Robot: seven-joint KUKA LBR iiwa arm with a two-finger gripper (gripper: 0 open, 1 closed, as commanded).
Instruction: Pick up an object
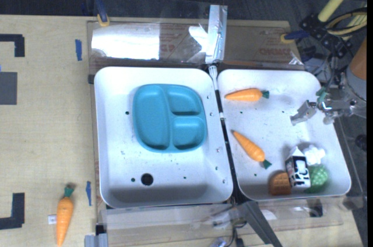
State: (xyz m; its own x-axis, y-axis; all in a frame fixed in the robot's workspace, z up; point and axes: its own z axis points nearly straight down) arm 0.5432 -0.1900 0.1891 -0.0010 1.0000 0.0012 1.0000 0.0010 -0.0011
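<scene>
Camera view, jaws [317,110] above right bin [280,81]

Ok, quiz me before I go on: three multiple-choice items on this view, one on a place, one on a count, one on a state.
1. Where does the blue divided tray lie?
A. in the left bin
B. in the right bin
C. on the bench

2. How many toy carrots are there in all?
A. one
B. two
C. three

3. How does the gripper stand?
A. clamped on a carrot
B. over the right bin, with no object between its fingers
C. resting on the blue tray

Answers: 1 A, it sits inside the left bin. 2 C, two in the right bin, one on the bench. 3 B, it hangs near that bin's right edge.
</scene>
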